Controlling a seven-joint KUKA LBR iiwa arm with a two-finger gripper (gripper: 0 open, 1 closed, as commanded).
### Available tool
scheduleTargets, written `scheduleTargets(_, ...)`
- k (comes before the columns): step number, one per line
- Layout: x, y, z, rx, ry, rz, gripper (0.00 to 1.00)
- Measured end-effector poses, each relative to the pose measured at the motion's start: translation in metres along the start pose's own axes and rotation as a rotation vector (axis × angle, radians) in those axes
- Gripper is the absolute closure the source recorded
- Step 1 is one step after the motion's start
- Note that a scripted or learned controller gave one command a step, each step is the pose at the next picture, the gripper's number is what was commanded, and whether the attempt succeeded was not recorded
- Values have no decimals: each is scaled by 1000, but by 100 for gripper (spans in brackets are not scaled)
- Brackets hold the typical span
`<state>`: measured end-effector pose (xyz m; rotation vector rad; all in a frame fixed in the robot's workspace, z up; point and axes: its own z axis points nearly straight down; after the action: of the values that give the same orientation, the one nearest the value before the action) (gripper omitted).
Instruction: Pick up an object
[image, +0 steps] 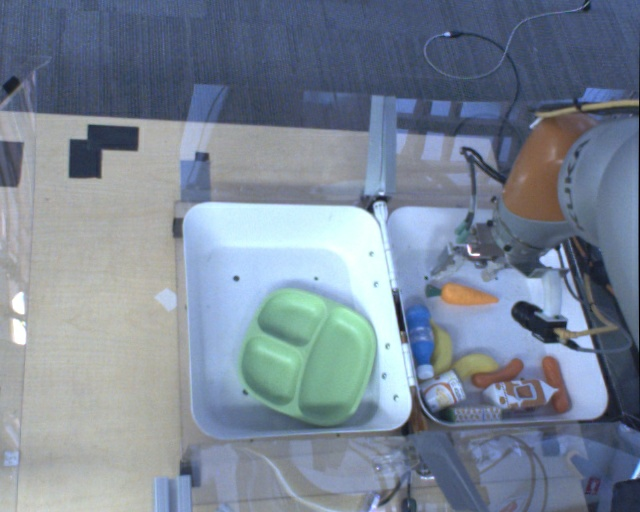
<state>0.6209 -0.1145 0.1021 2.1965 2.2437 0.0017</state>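
- Nearest, well in front of the carrot (468, 294), a small carton (520, 397) lies by the front wall of the right bin (600, 404), with a labelled little bottle (446, 390) to its left
- Just behind these, also in front of the carrot: a reddish sausage (497, 374), a second sausage (555, 384) further right, and a yellow banana (476, 364)
- In front of the carrot and to its left, a blue bottle (419, 330) lies along the wall between the bins
- Well to the carrot's left, a green divided plate (308, 355) sits in the left bin (215, 250)
- The carrot lies on the right bin's floor, green end to the left, apart from the other things
- Just behind the carrot hangs the gripper (466, 255); whether it is released or clenched cannot be told
- Farthest, behind and right of the carrot, is the arm's orange band (538, 175)
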Motion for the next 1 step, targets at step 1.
scheduleTargets(1, 24, -30, 12, -13, -3, -86, 0)
